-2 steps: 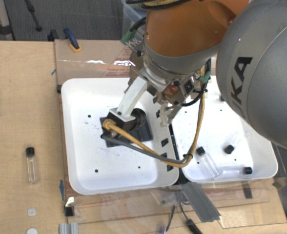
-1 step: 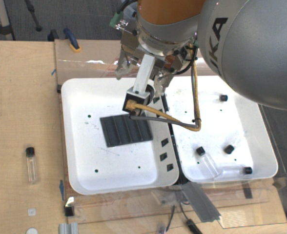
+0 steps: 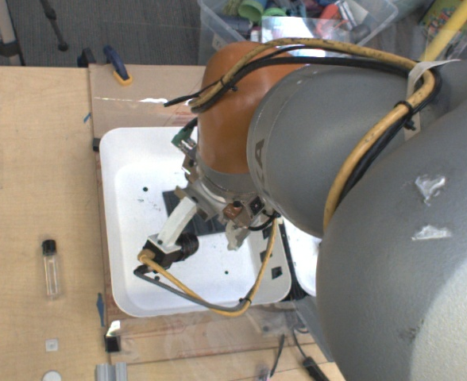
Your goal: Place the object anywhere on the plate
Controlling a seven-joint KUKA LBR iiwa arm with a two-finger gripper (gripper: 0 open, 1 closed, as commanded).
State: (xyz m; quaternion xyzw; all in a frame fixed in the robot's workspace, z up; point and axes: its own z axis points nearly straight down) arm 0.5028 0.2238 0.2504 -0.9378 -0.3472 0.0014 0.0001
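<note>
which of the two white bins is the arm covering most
The right bin: just a sliver of white peeks out from under the grey arm, while the left bin lies largely in plain sight.

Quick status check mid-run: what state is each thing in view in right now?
gripper: low over the white bin, grip unclear.
white bin: flat on the bench, its right part covered by the arm.
dark flat piece: lying on the bin floor, partly hidden under the wrist.
vial: lying on the bench, outside the bin.
clear tub: open, full of mixed items.
</note>
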